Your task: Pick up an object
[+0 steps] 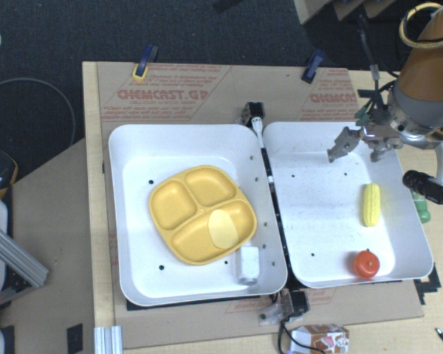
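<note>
Lying below the hand [360, 144], well apart, corn cob [371, 204]

Grey arm [427, 87], orange wrist band

Colours, both bins

White bins [125, 198]; yellow divided plate [199, 212] with pale oval [223, 228]; yellow corn cob [371, 204]; orange-red tomato [366, 265]; tan bench [207, 94], red lettering; grey arm [424, 94], orange band.
</note>
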Controlling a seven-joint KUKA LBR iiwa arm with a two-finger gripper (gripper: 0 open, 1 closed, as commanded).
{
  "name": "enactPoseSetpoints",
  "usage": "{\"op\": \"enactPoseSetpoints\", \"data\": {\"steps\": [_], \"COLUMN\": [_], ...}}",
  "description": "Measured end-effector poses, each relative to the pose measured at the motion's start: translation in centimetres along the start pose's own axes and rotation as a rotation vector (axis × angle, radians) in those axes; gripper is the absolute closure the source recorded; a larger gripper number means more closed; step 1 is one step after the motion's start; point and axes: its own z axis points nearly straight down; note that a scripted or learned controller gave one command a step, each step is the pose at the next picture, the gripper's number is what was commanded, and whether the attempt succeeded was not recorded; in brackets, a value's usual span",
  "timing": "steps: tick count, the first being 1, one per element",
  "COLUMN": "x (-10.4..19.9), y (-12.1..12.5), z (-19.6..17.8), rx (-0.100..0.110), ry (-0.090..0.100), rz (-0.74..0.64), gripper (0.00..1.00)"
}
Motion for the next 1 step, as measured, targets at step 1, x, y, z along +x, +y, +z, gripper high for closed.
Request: {"op": "enactPoseSetpoints", "data": {"steps": [1], "x": [7.19], "y": [-9.66], "z": [-0.11], "rx": [0.009], "ry": [0.005], "rz": [-0.005], "gripper": [0.00]}}
